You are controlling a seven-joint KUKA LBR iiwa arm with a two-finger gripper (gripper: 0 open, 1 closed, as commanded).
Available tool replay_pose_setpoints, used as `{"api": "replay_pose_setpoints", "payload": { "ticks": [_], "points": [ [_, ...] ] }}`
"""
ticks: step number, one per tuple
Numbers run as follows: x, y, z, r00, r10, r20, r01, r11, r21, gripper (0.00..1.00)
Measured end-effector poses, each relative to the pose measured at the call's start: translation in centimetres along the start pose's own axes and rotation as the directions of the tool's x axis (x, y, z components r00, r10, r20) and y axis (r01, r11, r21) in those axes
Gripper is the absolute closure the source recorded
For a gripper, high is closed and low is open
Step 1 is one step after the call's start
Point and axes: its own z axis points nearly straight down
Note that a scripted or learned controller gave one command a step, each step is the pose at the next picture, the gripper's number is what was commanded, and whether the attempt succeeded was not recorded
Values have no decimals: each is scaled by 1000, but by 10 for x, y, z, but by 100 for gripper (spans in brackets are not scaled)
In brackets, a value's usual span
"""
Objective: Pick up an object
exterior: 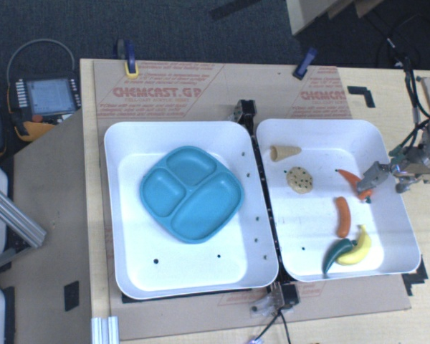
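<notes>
Pick not yet made: the gripper point(373, 181) sits low at the right bin's point(322, 131) right wall, beside a red chili pepper point(347, 175), its opening and any hold impossible to tell, while sausage point(342, 216), banana point(357, 249), cookie point(299, 179) lie loose.

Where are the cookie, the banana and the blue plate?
cookie point(299, 180): camera view, middle of its top face.
banana point(357, 250): camera view, middle of its curve.
blue plate point(192, 203): camera view, ridge between compartments.
</notes>
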Motion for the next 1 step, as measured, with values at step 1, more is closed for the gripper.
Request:
{"api": "replay_pose_setpoints", "payload": {
  "ticks": [1],
  "points": [
    [1, 3, -7, 1000, -4, 4, 4, 1000, -13, 0]
  ]
}}
